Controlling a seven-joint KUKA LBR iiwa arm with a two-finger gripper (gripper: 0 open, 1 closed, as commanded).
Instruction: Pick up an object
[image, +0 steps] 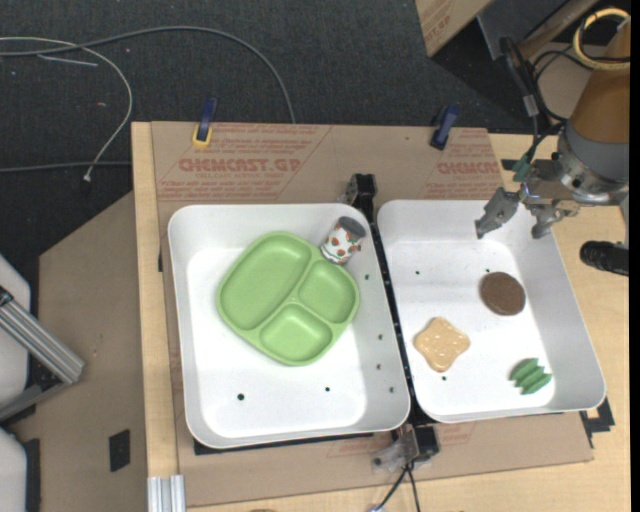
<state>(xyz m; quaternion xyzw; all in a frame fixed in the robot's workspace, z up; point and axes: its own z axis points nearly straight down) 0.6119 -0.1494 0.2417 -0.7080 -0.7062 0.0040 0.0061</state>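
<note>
My gripper (518, 218) hangs open over the back of the right bin (440, 228), with nothing between its two spread fingers. In that bin lie a round brown cookie (502, 293), a tan cracker-like piece (441, 343) and a small green pea pod (531, 376). The cookie is the nearest of them, a little in front of the gripper. In the left bin (195, 330) a green divided plate (288, 297) lies flat, and a small white cup with red spots (343, 240) lies on its side at the plate's back right edge.
Both bins rest on a cardboard sheet (260, 150) held by blue clamps (206, 118) at the back. A black bracket (361, 188) sits between the bins at the back. Cables trail over the dark floor (90, 60) behind.
</note>
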